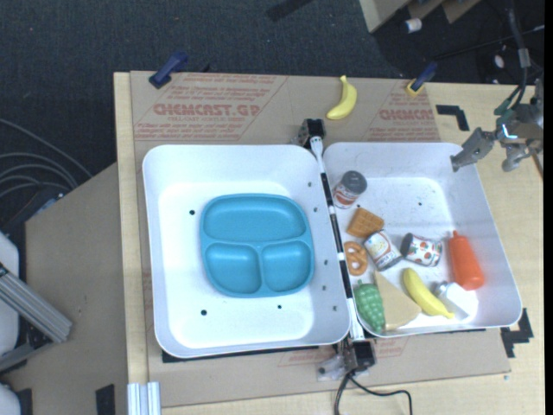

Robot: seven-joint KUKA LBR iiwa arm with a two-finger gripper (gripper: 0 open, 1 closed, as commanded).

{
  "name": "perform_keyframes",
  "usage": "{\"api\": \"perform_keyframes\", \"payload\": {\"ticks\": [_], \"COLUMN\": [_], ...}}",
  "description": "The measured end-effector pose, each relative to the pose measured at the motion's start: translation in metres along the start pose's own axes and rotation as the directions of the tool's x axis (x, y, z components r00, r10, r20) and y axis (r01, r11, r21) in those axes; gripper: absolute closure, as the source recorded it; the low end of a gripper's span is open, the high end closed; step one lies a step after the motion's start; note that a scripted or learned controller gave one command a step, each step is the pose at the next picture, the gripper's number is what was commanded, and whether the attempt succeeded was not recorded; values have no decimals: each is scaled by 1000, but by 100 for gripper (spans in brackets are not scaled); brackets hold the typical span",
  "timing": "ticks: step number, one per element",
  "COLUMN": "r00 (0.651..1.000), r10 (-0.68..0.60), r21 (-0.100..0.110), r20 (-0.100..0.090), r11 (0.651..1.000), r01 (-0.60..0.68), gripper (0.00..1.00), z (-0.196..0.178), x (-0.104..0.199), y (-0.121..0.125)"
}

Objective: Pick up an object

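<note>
The right bin (406, 167) holds several small objects: a dark-lidded can (350, 188), a brown cracker (365, 222), a pretzel (355, 255), a small tin (381, 249), a red-labelled can (422, 249), an orange bottle (466, 261), a yellow banana (422, 291), a pale cheese wedge (394, 303) and a green item (369, 305). My gripper (489, 156) hovers over the bin's far right corner, away from all of them. It is open, with nothing between its fingers.
The left bin (168, 188) carries a blue divided plate (256, 243). A second banana (343, 100) lies on the cardboard behind the bins. A black clip ridge (328, 206) separates the two bins. Cables hang at the upper right.
</note>
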State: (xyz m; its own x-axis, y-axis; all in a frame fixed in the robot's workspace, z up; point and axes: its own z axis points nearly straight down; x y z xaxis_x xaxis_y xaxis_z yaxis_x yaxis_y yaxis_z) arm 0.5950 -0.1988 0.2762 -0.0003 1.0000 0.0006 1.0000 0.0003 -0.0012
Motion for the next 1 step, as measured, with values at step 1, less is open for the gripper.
{"api": "perform_keyframes", "payload": {"ticks": [1], "r00": [1000], "r10": [-1], "r21": [-3], "r20": [2], "r11": [1000], "r01": [1], "gripper": [0], "z": [43], "x": [-3], "y": [58]}}
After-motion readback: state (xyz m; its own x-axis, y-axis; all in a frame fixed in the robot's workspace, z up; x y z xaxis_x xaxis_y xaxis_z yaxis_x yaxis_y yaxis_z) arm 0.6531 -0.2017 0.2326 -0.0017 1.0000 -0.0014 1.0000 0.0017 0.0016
